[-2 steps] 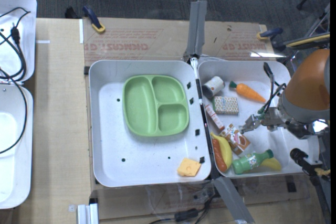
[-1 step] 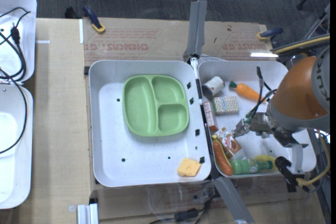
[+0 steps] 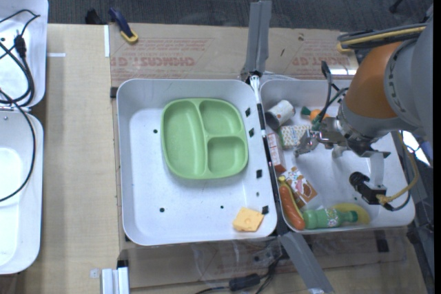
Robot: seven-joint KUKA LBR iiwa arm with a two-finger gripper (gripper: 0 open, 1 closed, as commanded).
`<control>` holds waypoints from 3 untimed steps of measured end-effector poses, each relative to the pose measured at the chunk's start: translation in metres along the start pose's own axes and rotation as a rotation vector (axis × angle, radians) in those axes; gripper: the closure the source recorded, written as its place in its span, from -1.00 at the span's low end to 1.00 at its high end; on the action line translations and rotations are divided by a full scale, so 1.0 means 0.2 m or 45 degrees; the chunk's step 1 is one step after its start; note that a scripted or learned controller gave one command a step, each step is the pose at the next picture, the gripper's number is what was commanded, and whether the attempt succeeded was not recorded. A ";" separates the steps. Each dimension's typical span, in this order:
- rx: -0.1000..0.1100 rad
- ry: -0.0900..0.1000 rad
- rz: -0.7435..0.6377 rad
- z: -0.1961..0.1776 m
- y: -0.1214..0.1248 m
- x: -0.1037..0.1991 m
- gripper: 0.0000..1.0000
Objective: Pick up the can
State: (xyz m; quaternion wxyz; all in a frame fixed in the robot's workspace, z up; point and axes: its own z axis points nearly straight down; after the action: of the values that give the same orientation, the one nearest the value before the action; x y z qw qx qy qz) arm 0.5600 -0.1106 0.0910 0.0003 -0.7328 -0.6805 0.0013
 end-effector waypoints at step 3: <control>0.005 0.000 0.675 -0.15 -0.20 -0.17 -1.00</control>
State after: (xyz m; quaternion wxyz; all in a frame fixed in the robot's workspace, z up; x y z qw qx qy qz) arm 0.5180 -0.1414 0.1207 0.0013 -0.8855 -0.4646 0.0027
